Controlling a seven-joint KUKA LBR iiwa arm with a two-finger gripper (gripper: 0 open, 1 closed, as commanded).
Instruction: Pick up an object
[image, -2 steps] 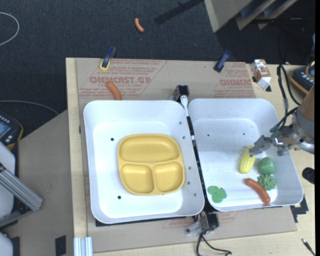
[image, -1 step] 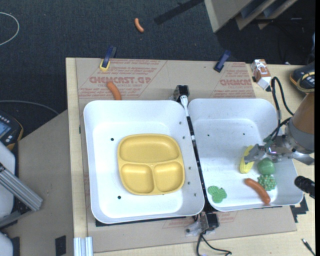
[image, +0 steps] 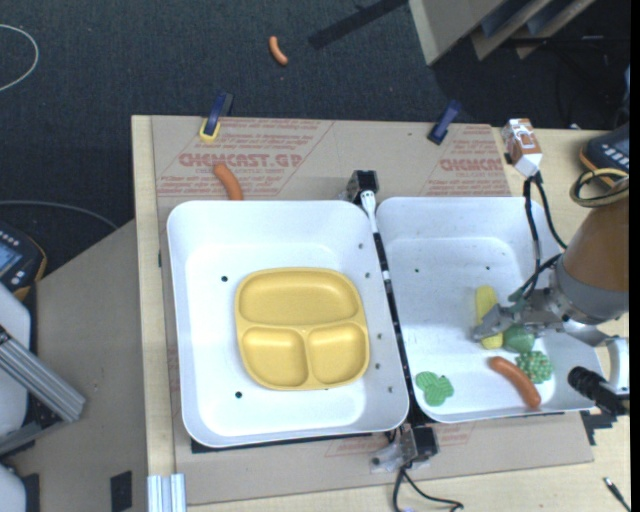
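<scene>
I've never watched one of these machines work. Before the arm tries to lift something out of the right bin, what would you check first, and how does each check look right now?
1. Hand is down over the toys in the right bin: ok.
2. One clear target: not ok. The yellow piece, the green piece and the broccoli crowd together by the hand.
3. Something gripped already: cannot tell; the hand hides the contact.
4. Sausage lies beside the broccoli, close enough to get nudged: not ok.
5. Green leaf sits apart near the front wall, an easier pick: ok.
6. Yellow tray sits flat in the left bin: ok.
</scene>
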